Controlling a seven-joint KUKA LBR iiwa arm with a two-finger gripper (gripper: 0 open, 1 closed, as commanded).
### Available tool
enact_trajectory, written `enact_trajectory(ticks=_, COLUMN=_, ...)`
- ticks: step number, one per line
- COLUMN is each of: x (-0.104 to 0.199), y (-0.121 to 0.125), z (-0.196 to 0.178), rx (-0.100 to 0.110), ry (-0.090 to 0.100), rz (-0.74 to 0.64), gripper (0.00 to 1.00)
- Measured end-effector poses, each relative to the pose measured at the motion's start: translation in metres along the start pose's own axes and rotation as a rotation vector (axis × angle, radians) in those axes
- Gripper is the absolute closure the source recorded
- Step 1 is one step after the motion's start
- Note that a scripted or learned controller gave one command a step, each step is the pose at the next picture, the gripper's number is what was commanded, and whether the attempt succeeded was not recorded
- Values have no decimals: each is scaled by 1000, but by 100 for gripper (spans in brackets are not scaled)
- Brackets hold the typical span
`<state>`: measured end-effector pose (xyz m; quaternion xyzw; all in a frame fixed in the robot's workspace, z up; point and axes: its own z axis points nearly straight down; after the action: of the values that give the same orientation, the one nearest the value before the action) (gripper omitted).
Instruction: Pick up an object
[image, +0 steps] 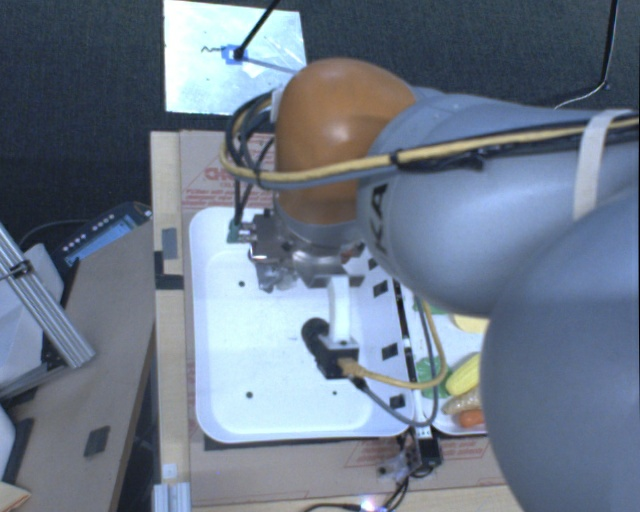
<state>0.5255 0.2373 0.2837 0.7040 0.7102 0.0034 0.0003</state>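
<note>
My gripper (273, 263) hangs below the orange wrist band (340, 130), over the far part of the left white bin (240, 350). The wrist and the arm hide most of it. In the visible strip of the right bin (452, 345) lie a yellow object (463, 377), an orange one (466, 405) just in front of it, a green piece (431, 371) and a pale yellow shape (468, 323). These lie well to the right of the gripper, across the wall between the bins.
The grey arm covers most of the right bin and the right half of the view. A cardboard sheet (205, 180) lies under the bins. A metal rail (45, 310) and a dark device (100, 232) sit off the bench at left.
</note>
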Motion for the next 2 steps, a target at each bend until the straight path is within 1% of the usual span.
enact_trajectory(ticks=1, x=-2, y=-19, z=-115, rx=-7, ry=3, rz=2, gripper=100)
enact_trajectory(ticks=2, x=-2, y=-39, z=-128, rx=3, ry=-3, rz=3, gripper=100)
